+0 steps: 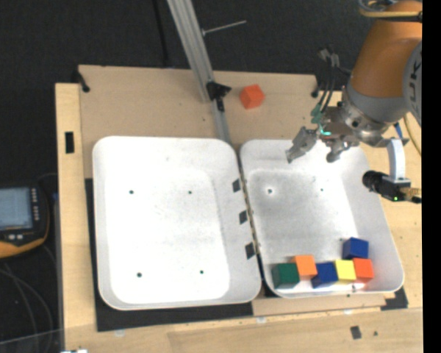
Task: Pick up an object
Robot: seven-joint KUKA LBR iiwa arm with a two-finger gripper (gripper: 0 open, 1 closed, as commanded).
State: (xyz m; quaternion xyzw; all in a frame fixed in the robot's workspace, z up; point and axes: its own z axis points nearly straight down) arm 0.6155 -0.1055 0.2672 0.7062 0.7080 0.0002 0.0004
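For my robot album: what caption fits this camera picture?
Open gripper hovers over the right bin, far from the blocks.

six small blocks lie clustered at the near edge of the right bin (375, 219), toward its right corner. in a rough row from left: a green block (285, 274), an orange block (305, 265) just behind and touching it, a blue block (325, 273), a yellow block (345, 271), then a second orange block (363, 268). another blue block (356, 248) sits just behind the yellow and orange ones. one more orange block (252, 96) rests alone on the bench, well apart, beyond the bins.
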